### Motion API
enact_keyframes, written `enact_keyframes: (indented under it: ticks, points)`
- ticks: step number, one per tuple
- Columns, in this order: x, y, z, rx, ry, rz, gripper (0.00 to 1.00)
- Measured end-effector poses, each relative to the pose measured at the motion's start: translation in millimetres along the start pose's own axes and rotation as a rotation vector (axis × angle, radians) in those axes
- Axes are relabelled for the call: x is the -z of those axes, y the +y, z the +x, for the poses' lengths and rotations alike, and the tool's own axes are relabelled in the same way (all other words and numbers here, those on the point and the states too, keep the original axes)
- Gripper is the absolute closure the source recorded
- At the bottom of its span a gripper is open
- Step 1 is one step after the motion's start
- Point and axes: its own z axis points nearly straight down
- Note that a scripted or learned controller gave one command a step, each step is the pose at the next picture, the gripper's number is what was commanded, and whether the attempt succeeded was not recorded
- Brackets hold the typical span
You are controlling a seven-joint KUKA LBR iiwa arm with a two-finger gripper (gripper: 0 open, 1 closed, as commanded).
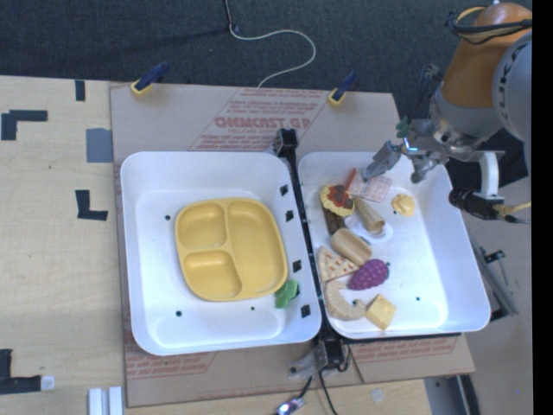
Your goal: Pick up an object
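My gripper (399, 164) hangs open above the back of the right bin (449, 258), with nothing between its fingers (378, 162). Below and left of it lies a heap of toy food. A small tart with a red top (336, 199) and a cone (369, 216) lie nearest. A little yellow piece (403, 204) sits just under the gripper. Further forward are a bread roll (351, 245), a waffle wedge (333, 265), purple grapes (370, 274), a croissant (340, 305) and a cheese block (380, 311).
The left bin (151, 318) holds a yellow divided plate (231, 249) and a small green piece (287, 294) by its right wall. Both bins rest on cardboard held by clamps (149, 78). A white cable (276, 50) loops behind.
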Motion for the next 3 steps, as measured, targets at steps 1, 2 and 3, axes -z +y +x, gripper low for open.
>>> enact_keyframes:
  ticks: [1, 2, 3]
  points:
    - [-47, -1, -6, 0.000, -0.001, -0.001, 0.00]
    - [-94, 6, -5, 0.002, 0.000, -0.001, 0.00]
    - [-121, 9, -6, 0.003, -0.001, -0.007, 0.00]
